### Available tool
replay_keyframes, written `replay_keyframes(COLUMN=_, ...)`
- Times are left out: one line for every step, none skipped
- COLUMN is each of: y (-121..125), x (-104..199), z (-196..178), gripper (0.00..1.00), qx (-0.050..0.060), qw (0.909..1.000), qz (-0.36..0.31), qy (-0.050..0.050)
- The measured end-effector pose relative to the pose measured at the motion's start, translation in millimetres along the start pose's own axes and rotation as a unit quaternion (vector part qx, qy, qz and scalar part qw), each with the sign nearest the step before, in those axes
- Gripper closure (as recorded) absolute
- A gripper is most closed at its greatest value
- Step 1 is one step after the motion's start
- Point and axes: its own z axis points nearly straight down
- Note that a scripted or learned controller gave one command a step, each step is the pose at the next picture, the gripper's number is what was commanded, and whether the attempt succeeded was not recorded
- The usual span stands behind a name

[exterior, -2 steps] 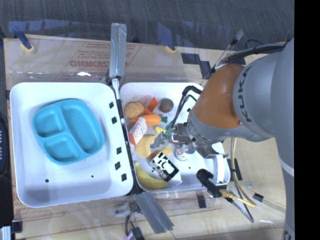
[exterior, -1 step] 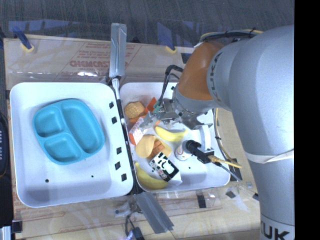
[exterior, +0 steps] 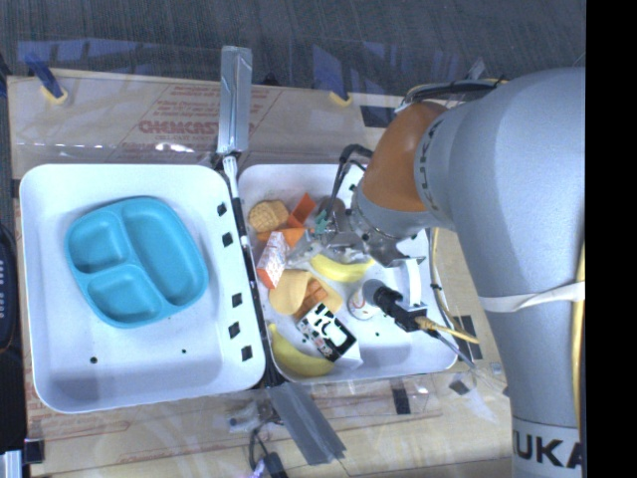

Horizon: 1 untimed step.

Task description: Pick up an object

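At the near edge of the bench, two white bins sit side by side. Along the near wall of the right bin (exterior: pixel 428 361) lies one yellow banana (exterior: pixel 299 361), with one small black-and-white box (exterior: pixel 326 332) resting partly on it. Just beyond these, near the bin's left wall, sits one pale orange rounded piece (exterior: pixel 291 289), and beside it one red-and-white packet (exterior: pixel 271 259) stands against the divider. Toward the middle of this bin lies one more yellow banana-like piece (exterior: pixel 338 267), so two yellow pieces in all. At the far left corner rests one round tan cookie-like thing (exterior: pixel 267 215) with one orange block (exterior: pixel 303 207) beside it. The gripper (exterior: pixel 333 229) is low over the middle of this pile, just above the yellow piece; whether it is released or clenched I cannot tell, and nothing is plainly held. The grey arm (exterior: pixel 518 197) enters from the right. The left bin (exterior: pixel 40 297) holds one blue divided plate (exterior: pixel 137 259) with three compartments.
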Motion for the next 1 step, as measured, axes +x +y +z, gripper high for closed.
replay_keyframes(y=-13.0, x=-37.8, z=-8.2, gripper=0.0, qx=-0.001, qw=0.9927, qz=0.121, qy=0.0)
